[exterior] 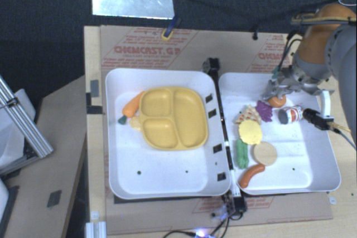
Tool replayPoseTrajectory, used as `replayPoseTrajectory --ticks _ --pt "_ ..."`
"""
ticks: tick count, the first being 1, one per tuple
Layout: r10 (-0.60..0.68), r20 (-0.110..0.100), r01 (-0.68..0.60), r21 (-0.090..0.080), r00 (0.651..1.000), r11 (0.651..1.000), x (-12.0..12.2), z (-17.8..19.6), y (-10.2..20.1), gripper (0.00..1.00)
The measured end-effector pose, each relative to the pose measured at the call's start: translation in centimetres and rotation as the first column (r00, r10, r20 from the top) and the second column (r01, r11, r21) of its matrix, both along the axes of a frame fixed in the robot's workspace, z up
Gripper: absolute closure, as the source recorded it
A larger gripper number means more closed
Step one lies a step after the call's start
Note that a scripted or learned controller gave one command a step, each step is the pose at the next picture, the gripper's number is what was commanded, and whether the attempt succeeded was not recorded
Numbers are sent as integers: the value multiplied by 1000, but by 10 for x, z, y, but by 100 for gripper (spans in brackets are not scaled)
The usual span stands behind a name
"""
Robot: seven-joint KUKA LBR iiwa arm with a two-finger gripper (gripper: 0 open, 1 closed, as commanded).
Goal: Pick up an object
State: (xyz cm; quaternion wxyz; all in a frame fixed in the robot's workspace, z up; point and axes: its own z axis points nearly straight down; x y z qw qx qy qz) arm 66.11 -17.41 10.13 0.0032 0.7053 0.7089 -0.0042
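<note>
Gripper (277,92) sits low at the back of the right bin (323,175), right over a small orange round piece (276,101); cannot tell finger state, the wrist body hides the tips, and nothing shows as held. Using the purple grape cluster (264,110) as landmark: orange piece is just behind-right of it and almost touching, the likely target. Small can with a red and white label (290,115) lies on its side just right of the cluster, cracker-like tan wedge (247,115) just left, yellow disc (250,132) in front-left, beige disc (265,153) further front, green pod (241,153) front-left near the divider, sausage (251,174) furthest front. Judgement: all look like light, hard plastic toy food, smooth and a bit slippery, not fragile; the orange piece is rounded, so pinch across its widest middle, though cluster and can crowd the approach. Counts: right bin has eight items, one of each. Far left of the cluster, the left bin (120,175) has one yellow divided tray (170,118) with three compartments, one carrot (133,104) touching its left edge, and one small pale yellow bit (135,123) by the tray. Two bins, one gripper.
</note>
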Motion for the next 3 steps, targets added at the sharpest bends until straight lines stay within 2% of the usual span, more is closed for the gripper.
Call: replayPoseTrajectory --ticks 1,2,3 --pt "-4 9 4 9 1000 1000 -7 60 -3 100" --pt "0 11 0 8 1000 1000 -4 126 -3 100" --pt "0 5 0 9 1000 1000 -3 124 -3 100"
